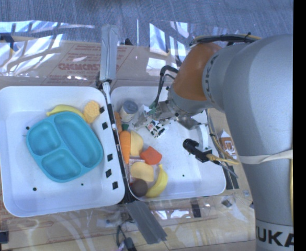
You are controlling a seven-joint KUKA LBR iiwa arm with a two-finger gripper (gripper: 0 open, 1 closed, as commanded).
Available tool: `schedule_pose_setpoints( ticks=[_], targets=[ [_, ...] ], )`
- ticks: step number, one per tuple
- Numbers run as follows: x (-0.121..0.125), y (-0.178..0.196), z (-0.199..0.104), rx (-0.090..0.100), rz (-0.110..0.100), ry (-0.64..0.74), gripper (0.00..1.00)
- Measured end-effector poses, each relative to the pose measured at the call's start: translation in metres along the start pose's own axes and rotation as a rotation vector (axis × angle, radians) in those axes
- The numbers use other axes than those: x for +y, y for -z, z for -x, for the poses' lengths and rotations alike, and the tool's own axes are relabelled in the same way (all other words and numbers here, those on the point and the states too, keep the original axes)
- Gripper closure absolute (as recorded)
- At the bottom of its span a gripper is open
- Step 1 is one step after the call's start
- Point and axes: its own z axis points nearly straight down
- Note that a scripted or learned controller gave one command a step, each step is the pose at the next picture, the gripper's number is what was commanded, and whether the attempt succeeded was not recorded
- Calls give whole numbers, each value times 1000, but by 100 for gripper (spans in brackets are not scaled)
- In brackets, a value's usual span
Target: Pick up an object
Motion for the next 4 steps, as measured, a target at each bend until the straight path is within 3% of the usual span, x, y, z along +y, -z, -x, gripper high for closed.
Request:
schedule_pose_setpoints(
  ticks=[1, 2, 3, 4],
  targets=[
    [33, 85, -30, 3, -25, -330, 0],
    [30, 82, -39, 6, -34, -221, 0],
    [17, -3, 8, 5, -25, -131, 0],
    [38, 0, 12, 19, -83, -251, 0]
  ],
)
